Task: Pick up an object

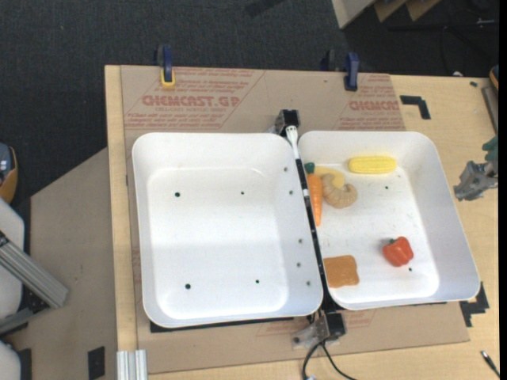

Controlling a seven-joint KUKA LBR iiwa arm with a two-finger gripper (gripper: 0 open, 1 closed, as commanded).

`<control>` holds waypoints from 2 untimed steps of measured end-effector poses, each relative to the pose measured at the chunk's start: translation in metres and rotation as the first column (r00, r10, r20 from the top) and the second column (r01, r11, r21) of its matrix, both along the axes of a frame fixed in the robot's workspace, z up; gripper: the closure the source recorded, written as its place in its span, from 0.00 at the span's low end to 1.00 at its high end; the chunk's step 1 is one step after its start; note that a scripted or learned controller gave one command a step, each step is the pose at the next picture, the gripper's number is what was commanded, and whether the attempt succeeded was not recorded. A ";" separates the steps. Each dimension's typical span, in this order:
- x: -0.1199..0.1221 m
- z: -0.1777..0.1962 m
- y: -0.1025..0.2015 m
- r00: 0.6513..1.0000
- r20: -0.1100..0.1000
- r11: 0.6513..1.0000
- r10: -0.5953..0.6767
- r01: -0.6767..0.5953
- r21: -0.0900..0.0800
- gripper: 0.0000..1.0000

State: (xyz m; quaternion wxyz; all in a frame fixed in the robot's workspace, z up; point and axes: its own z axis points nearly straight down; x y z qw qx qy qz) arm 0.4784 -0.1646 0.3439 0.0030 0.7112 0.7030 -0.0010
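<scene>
The right bin [444, 212] holds several small objects. A yellow corn cob [372, 165] lies near its far wall. An orange carrot [316, 198] lies along the bin's left wall, touching a beige knobbly piece [341, 192] beside it. A red pepper [398, 251] sits toward the near right. A flat orange-brown square [342, 271] rests near the front left corner.
The left bin [150, 212] stands beside the right one, their rims meeting along a black divider [303, 204]. Both rest on a brown board [238, 101] held by two blue clamps [165, 63] at the far edge. A grey metal fitting [474, 179] sits at the bench's right side.
</scene>
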 end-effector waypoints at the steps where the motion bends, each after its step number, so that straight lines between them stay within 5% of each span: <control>1: 0.001 -0.026 0.081 1.000 -0.006 1.000 0.019 -0.019 0.009 1.00; 2: 0.000 -0.036 0.203 1.000 -0.006 1.000 0.026 -0.026 0.010 1.00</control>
